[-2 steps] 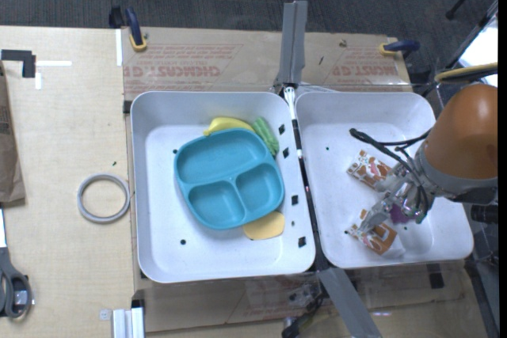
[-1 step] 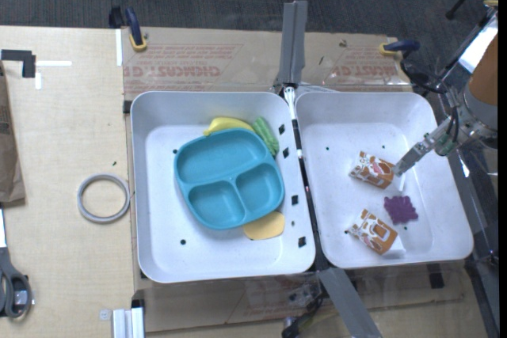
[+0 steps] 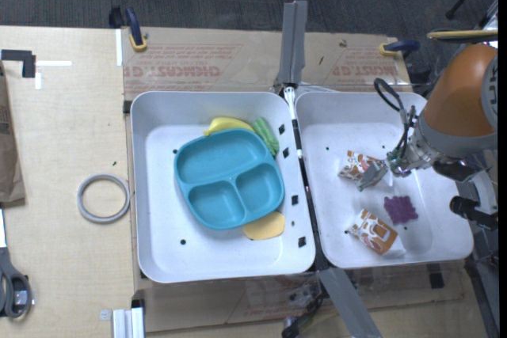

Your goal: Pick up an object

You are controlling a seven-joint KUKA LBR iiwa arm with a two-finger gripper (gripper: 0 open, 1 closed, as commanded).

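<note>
Nearest the camera, at the front of the right bin, lies a small orange-and-white snack packet, flat on the bin floor. Just behind it and to the right sits a purple lump, apart from the packet. Further back, a second orange-and-white packet lies near the bin's middle. The end effector is right at this second packet's near edge, its grey tip slanting down toward it; whether its fingers are spread or closed cannot be made out, and nothing is seen lifted between them.

The packets look light, thin and crinkly, probably slippery film; a pinch across a raised fold or short edge seems the safest hold. The purple lump looks soft and may squash.

In the left bin a blue divided plate fills the middle, with a yellow piece peeping from under its near rim, and a yellow item and a green item behind it.

The right bin has open floor around its three things, so room to descend looks good. The shared wall between bins stands well left of the packets.

On the worktop to the far left rests a grey ring.
</note>
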